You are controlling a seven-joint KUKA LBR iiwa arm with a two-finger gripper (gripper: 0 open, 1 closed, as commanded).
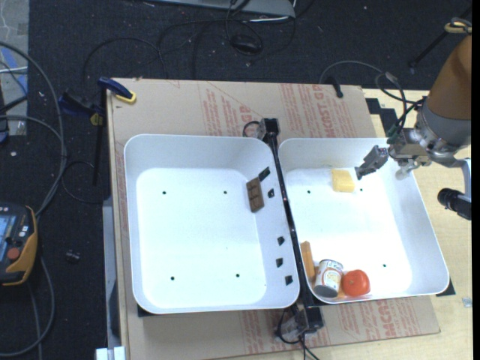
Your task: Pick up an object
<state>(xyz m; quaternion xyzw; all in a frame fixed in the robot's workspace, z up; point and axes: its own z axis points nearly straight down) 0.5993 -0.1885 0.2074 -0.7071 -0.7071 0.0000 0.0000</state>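
**Jaw and Bin Status**

The jaws (369, 163) hang over the upper part of the right bin (420, 208), just right of a pale yellow block (343, 180). One dark fingertip points down and left toward the block; whether the jaws are open or closed cannot be told, and nothing is visible between them. The grey wrist and its orange band extend toward the right edge of the view.

At the lower left corner of the right bin lie an orange stick (307, 259), a small can (328, 276) and a red ball (356, 282), close together and well apart from the jaws.

The left bin (150, 223) holds a brown bar (256, 195) near its upper right wall.

Both bins rest on a cardboard-covered table (195, 107). A blue-and-yellow clamp (116, 90) grips the upper left corner of the table.
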